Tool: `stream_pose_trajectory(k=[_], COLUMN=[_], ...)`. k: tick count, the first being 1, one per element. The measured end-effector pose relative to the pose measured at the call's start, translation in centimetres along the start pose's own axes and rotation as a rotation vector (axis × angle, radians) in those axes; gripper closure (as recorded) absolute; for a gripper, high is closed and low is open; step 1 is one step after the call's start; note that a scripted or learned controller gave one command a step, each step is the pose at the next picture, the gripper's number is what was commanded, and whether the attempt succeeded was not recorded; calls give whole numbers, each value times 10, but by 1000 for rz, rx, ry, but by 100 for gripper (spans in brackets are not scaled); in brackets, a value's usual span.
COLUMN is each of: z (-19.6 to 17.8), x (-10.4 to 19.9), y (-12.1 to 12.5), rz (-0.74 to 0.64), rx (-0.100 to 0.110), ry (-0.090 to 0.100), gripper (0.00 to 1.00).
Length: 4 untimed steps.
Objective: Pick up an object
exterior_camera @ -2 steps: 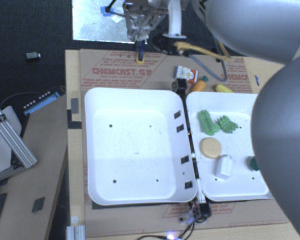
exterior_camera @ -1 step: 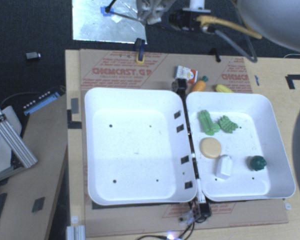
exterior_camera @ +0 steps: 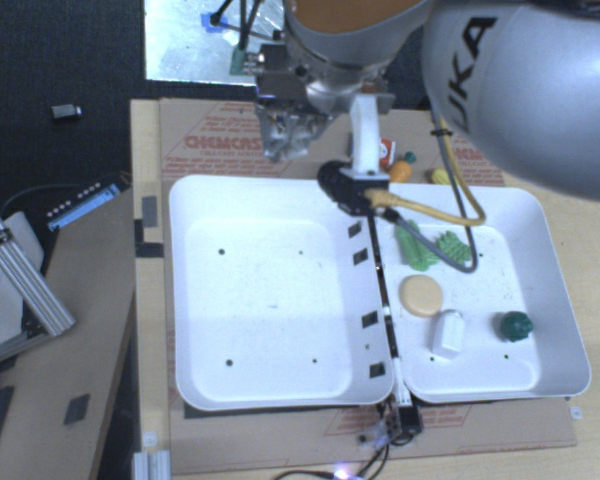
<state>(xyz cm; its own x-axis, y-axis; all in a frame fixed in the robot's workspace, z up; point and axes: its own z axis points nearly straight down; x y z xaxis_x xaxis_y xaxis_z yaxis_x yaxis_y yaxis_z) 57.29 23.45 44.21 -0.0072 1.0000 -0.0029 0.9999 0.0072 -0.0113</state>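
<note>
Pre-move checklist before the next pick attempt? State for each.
1. Objects available in the right bin: ok. Tan disc, white block, dark green ball, green comb-like piece.
2. Targets spaced apart for a clean grasp: ok for disc, block and ball.
3. Pincer carrying nothing: cannot tell, its tips are blurred.
4. Pincer above a target: not ok, it sits past the bins' far edge.
5. Yellow cable clear of the objects: not ok, it crosses the right bin near the green pieces.

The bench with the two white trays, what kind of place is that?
Probably a robotics lab or test cell. A big grey KUKA arm hangs over two white bins set on cardboard, one holding small test objects such as a tan disc; loose cables run alongside.
</note>
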Motion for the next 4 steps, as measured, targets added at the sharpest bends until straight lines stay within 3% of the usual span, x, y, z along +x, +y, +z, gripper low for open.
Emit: stream_pose_trajectory(k=[1, 2, 3, 4], z=[-20, 56, -104, -34], x=[-2, 0, 0, 0], y=[88, 11, -41, -89], rz=[8, 3, 0, 2], rx=[-17, -1, -29, -5], ry=[3, 1, 13, 2], gripper=[100, 100, 100, 100])
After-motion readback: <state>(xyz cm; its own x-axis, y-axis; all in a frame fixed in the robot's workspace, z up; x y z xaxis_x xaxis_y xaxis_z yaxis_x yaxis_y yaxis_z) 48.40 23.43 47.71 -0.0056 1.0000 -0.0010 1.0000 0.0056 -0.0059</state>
